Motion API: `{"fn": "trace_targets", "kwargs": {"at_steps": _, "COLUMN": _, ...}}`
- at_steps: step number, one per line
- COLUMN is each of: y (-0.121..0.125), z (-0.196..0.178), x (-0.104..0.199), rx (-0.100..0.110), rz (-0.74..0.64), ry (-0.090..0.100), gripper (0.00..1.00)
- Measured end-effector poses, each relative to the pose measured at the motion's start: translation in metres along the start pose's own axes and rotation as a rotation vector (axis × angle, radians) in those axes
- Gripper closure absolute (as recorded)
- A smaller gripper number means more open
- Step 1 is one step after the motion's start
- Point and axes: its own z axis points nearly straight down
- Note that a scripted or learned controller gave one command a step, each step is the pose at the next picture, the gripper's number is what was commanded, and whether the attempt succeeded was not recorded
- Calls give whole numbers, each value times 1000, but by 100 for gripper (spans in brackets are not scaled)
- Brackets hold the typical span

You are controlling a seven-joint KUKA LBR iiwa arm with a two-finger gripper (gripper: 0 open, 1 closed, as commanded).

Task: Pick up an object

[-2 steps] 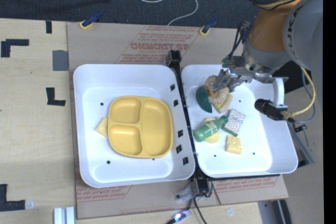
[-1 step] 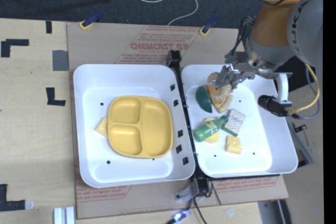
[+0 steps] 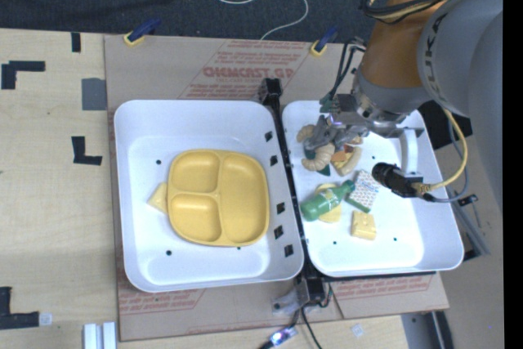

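My gripper [image 3: 325, 140] reaches down into the far left part of the right bin [image 3: 437, 245], right over a cluster of small food toys. A tan croissant-like piece [image 3: 319, 158] lies directly under the fingers, with more brown and orange pieces [image 3: 350, 153] beside it. A green bottle [image 3: 325, 201] lies tilted across a yellow lemon-like piece [image 3: 328, 212] in the bin's left middle. A yellow cheese wedge [image 3: 364, 225] rests nearer the front. A small checked packet [image 3: 364, 192] lies next to the bottle's neck. Nothing is visibly lifted.
The left bin [image 3: 139, 257] holds a yellow divided plate [image 3: 219, 197] with a pale yellow wedge [image 3: 158, 196] tucked against its left side. Black clips line the divider between the bins [image 3: 282, 176]. Cardboard underlies both bins.
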Motion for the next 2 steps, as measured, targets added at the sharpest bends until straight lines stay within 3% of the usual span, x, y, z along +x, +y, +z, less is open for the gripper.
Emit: {"fn": "trace_targets", "kwargs": {"at_steps": 2, "y": -24, "z": -2, "x": 91, "rx": 0, "rz": 0, "ry": -1, "gripper": 100}}
